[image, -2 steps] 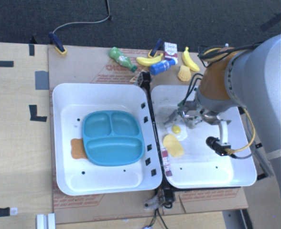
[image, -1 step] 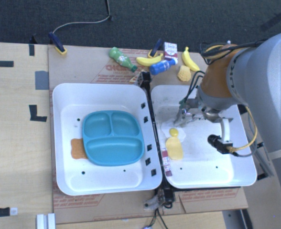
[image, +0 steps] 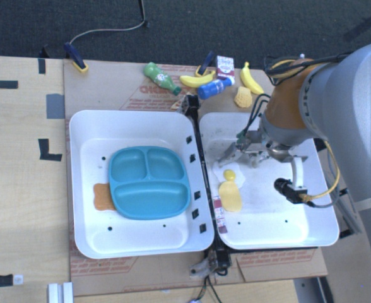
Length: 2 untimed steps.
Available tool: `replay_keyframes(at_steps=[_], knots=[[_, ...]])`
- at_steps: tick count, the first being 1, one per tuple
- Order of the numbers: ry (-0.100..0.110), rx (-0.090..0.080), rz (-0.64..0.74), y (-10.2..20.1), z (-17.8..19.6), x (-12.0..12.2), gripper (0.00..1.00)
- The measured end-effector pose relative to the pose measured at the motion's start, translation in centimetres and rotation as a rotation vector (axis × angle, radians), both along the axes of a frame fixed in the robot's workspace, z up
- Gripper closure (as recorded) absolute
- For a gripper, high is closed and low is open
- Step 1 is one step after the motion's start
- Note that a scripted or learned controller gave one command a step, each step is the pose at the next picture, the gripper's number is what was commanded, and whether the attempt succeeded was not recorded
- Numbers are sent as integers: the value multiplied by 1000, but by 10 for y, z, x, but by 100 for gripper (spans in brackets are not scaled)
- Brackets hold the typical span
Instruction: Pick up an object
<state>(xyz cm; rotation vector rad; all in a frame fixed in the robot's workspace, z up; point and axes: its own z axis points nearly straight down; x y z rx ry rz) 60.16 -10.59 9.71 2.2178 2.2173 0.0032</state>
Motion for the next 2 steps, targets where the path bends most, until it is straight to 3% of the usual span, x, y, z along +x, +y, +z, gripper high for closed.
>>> replay_keyframes(at_steps=[1, 2], knots=[[1, 1, 1, 2, -11, -37, 0], [2, 1, 1, 11, -11, -8, 0]])
